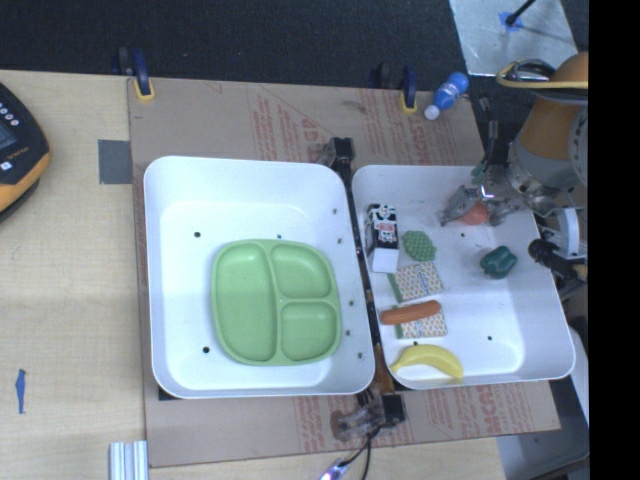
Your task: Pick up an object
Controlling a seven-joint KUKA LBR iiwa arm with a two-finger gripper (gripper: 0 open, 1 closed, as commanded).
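Camera view: end effector over small red object

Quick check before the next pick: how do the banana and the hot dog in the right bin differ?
The banana is yellow and curved; the hot dog is orange-red and straight. The banana lies at the bin's near edge on bare white floor; the hot dog sits farther in, resting across patterned cards. Both are elongated, lie flat, and sit apart from the gripper.
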